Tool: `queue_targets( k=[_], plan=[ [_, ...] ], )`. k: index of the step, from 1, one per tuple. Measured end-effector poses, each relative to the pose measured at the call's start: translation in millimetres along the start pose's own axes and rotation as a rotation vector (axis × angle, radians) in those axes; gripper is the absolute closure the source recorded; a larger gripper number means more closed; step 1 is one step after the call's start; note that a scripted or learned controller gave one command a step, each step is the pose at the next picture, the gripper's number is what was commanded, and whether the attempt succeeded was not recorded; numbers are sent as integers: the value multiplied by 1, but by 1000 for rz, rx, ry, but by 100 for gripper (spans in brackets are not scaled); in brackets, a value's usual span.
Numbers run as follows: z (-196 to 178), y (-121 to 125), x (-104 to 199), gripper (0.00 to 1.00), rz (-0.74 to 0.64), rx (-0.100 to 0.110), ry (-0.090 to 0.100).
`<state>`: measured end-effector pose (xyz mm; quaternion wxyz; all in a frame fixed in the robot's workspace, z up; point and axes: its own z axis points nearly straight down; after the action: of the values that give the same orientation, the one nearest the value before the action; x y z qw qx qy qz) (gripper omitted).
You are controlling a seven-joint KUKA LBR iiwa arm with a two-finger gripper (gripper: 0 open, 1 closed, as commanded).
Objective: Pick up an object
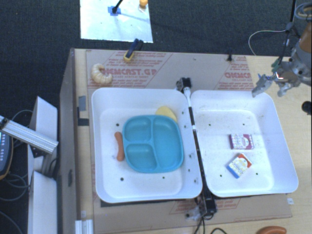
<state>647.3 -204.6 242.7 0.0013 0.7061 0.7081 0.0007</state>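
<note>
Overhead view of the bench with two white bins side by side. The landmark is the right bin. The gripper hangs above that bin's far right corner, beyond its rim; its two fingers are spread apart with nothing between them.

Inside the right bin lie two candidates for the pick. A small maroon-and-white packet rests flat on the floor, right of centre. A white-and-blue packet lies just nearer the camera than the first, turned at a slant, close to it but apart.

To the left of the right bin, and touching it along the shared rim, is the left bin. It holds a blue sectioned tray, a sausage-shaped piece beside the tray's left edge, and a yellow object partly hidden behind the tray's far edge.

Step in hand, as judged: the approach, with no object yet grasped. The next move calls for carrying the open fingers inward over the right bin, centring them above one packet, turning them to span its narrow side, then descending. Both packets lie low and flat, so a shallow closure may slip off.
</note>
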Motion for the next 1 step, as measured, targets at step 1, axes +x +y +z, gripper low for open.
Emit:
queue_targets(
  k=[1],
  plan=[
    [104, -18, 81, 0, -2, 4, 3]
  ],
)
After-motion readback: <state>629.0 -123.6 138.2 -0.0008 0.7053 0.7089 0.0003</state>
